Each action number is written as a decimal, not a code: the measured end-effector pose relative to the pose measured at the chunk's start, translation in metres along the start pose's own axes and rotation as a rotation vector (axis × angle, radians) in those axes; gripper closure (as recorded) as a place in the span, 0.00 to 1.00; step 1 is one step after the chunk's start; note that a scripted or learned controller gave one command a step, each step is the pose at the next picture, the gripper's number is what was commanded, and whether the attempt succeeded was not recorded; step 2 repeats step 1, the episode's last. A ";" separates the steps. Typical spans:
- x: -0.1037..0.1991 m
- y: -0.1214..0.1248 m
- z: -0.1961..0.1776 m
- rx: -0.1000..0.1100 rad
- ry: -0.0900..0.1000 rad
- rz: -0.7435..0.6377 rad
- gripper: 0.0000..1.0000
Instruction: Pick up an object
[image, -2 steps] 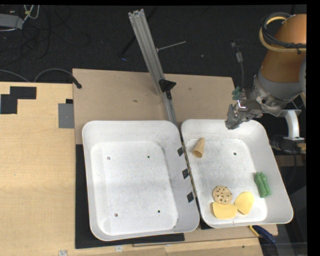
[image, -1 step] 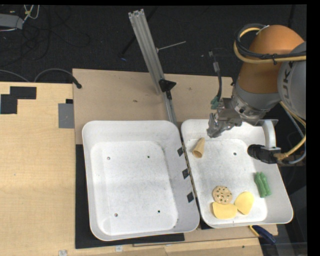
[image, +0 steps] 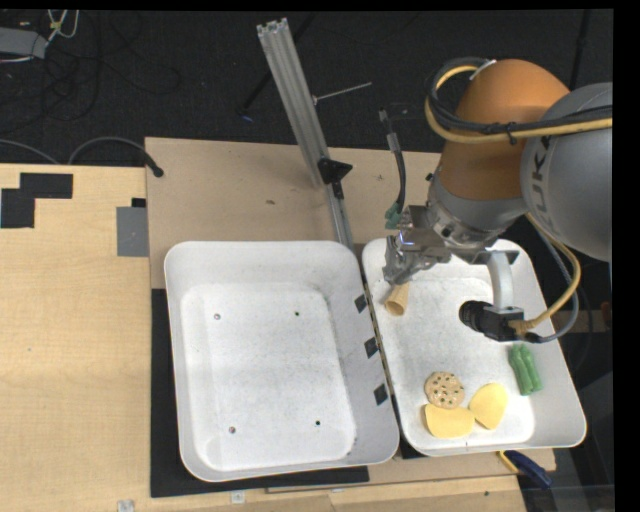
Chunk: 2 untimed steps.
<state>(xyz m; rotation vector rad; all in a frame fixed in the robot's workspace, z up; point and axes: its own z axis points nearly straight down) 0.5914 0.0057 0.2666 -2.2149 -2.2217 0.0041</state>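
The grey arm with its orange band fills the upper right of the frame, and its metal two-finger gripper hangs over the upper left corner of the right shallow white plastic bin. A small tan cone-shaped piece sits directly under the fingertips, tilted, touching or very nearly touching them; whether the tips are pinching it or merely resting against it cannot be told from this angle.

On the grey housing at the right edge of the frame, part of dark lettering shows, readable only as "UK"; the remainder is cut off. No other writing is legible.

Lower in the same bin, toward the bottom right of the frame, lie a round tan cookie-like disc with dark dots, a pale yellow wedge-shaped block just below it and touching it, and a second yellow rounded piece just to its right. A short green cylinder-like piece lies near the bin's right wall. A black cylindrical part with a cable hangs over the middle of this bin.

The left shallow white plastic bin occupies the centre of the frame, its speckled floor marked by four small dark dots. An aluminium extrusion post slants up from between the bins toward the top centre.
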 end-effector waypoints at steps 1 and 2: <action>0.053 -0.010 0.023 0.001 0.000 -0.001 1.00; 0.053 -0.010 0.023 0.001 0.000 -0.001 1.00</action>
